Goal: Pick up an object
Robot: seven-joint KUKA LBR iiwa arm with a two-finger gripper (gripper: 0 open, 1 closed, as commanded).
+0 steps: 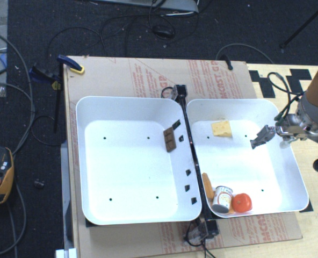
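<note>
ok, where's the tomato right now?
The tomato sits in the right bin's near corner, beside the small can and close to the carrot.

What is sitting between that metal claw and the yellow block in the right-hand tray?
Nothing. In the camera view, just bare white floor of the right bin separates the gripper from the yellow block.

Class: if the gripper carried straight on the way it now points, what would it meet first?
The gripper points left and slightly down, so it would probably meet the right white bin's floor first, passing below the pale yellow sponge block; depth is unclear.
</note>
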